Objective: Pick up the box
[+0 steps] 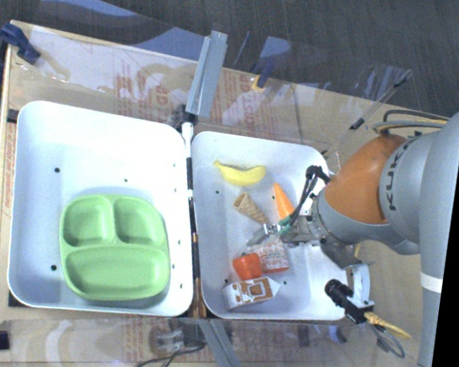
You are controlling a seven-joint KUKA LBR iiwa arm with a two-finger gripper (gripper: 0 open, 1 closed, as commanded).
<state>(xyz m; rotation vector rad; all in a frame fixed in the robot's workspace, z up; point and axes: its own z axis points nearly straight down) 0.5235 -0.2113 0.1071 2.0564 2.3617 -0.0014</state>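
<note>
The box (250, 292), a small white carton with orange-brown print, lies flat near the front edge of the right bin (202, 255). Just above it sit a red-orange piece (247, 266) and a pale pinkish packet (274, 259). My gripper (276, 232) reaches in from the right and hangs low over the upper edge of that packet, behind the box and apart from it. The metal tips blend with the packet, so their spread is unclear.
A yellow banana (240, 172), an orange carrot (282, 199) and a tan cone (248, 206) lie at the back of the right bin. The left bin (38, 160) holds a green divided tray (114, 248). The arm's grey and orange body (372, 194) overhangs the right bin's right wall.
</note>
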